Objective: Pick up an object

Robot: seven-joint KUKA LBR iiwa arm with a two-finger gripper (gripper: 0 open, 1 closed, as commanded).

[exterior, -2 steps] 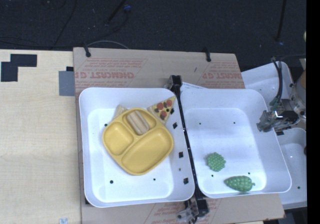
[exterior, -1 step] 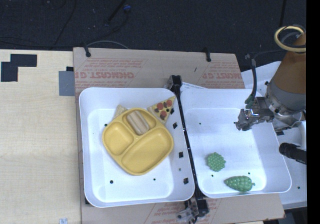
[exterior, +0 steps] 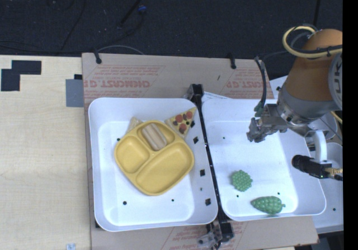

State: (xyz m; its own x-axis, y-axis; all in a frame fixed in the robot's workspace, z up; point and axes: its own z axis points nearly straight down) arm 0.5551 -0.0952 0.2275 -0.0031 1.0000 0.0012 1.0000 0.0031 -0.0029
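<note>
We read red print on the cardboard sheet (exterior: 151, 78) under the bins, upside down from our side and too faint to spell out with confidence. Similar red lettering near its front edge is illegible.

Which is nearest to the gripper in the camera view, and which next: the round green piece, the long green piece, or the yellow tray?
From the gripper:
1. Round green piece, right bin, just below the gripper.
2. Long green piece, right bin, near the front wall.
3. Yellow tray, left bin, beyond the divider.
</note>
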